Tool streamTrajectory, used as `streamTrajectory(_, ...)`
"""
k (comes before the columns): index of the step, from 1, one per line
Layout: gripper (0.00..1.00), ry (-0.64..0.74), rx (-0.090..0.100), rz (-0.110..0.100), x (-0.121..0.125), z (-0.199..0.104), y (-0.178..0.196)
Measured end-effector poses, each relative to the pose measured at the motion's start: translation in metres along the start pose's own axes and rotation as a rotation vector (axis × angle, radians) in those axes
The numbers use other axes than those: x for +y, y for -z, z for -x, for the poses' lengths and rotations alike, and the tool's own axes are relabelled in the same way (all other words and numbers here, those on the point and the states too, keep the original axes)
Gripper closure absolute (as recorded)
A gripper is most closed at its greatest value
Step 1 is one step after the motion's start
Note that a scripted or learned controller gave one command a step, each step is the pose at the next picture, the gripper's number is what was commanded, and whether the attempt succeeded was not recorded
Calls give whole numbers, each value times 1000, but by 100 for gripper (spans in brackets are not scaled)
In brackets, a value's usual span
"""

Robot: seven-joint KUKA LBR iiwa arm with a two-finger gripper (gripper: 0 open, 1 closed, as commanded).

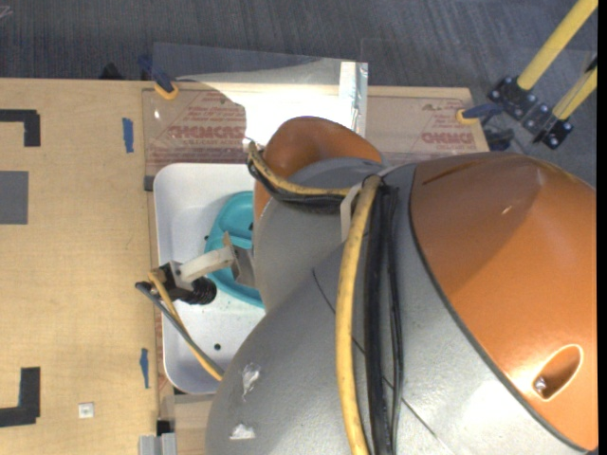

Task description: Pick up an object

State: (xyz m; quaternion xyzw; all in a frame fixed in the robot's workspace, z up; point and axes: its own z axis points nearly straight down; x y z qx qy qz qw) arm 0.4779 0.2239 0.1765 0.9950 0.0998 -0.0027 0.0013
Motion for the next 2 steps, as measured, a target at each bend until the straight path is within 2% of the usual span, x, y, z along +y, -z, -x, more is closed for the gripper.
streamTrajectory(1,100,285,8,-2,-1,-1,129)
streamTrajectory(2,100,17,2,0,0,0,41)
